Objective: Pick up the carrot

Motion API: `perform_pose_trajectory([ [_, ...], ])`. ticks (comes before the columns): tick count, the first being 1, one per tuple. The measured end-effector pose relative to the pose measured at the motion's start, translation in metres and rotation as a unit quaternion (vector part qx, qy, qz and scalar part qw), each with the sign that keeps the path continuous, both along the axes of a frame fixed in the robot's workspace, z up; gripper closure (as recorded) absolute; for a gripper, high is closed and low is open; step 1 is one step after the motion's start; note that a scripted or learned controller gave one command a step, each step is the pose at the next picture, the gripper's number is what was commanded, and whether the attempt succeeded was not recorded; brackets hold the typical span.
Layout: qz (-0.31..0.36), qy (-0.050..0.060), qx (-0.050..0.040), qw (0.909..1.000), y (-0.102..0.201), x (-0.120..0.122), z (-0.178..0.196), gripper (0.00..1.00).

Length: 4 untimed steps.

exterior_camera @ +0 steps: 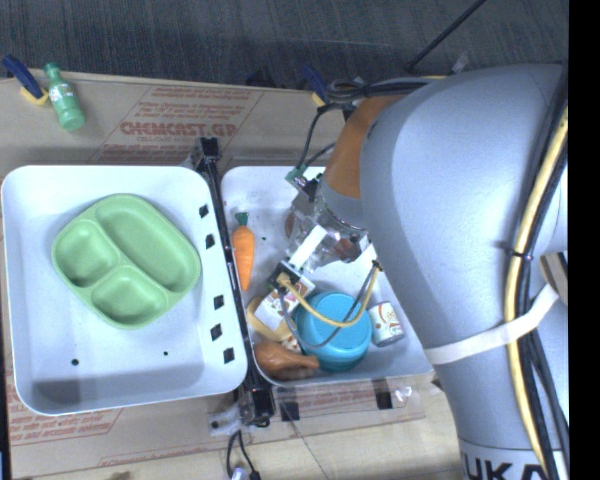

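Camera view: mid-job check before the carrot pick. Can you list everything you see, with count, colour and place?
Orange tapered carrot: one, orange with a green top, right bin, along its left wall.
Blue round cup: one, blue, right bin, near the front.
Brown rounded item: one, brown, right bin's front left corner; kind unclear.
Small white can: one, white, right of the cup.
Small printed packet: one, pale, between carrot and cup.
Green divided plastic plate: one, green, left bin.
Green plastic bottle: one, green, on the cardboard behind the left bin.
Shallow white bins: two, white, side by side.
Robot arm: one, grey with an orange band, over the right bin.
Hand: one, metallic, right of the carrot.
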<state>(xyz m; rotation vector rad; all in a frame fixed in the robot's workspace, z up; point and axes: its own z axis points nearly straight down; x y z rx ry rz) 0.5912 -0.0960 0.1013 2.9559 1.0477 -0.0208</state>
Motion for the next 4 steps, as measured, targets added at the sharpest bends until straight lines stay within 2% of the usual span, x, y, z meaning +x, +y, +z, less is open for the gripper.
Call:
perform_pose_trajectory([
  [1, -0.038, -0.005, 0.0093, 0.9992, 0.102, 0.054, 0.095, 1.00],
  [2, -0.042, 0.001, 0.0065, 0.9991, 0.096, 0.051, 0.090, 0.00],
  [3, -0.042, 0.002, 0.0065, 0.9991, 0.146, -0.011, 0.089, 0.00],
  [4, -0.073, -0.004, 0.0006, 0.9973, 0.175, 0.001, 0.045, 0.00],
])
